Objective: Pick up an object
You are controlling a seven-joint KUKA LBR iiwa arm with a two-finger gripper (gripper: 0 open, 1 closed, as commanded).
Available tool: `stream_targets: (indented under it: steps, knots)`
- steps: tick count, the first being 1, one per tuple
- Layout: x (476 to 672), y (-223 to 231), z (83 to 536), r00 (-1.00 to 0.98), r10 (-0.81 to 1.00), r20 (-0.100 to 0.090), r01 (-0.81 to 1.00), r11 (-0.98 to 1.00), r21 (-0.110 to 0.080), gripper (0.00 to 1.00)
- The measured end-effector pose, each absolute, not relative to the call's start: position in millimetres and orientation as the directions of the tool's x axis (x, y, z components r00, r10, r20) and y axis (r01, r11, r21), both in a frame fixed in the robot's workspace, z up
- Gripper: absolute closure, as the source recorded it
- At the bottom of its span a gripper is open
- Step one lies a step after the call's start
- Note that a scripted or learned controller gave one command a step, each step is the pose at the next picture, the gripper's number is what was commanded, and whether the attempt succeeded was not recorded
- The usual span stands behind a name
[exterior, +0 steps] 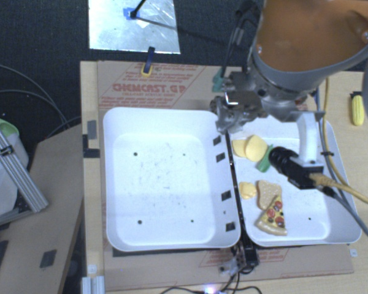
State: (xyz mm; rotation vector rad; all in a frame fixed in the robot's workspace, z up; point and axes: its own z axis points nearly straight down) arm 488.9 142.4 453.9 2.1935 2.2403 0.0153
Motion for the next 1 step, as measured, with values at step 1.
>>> stream_targets:
  steps: [1]
  knots:
    - [489.6, 142.3, 464.8, -0.026, 1.0, 0.003, 1.0, 0.026, 0.014, 1.0]
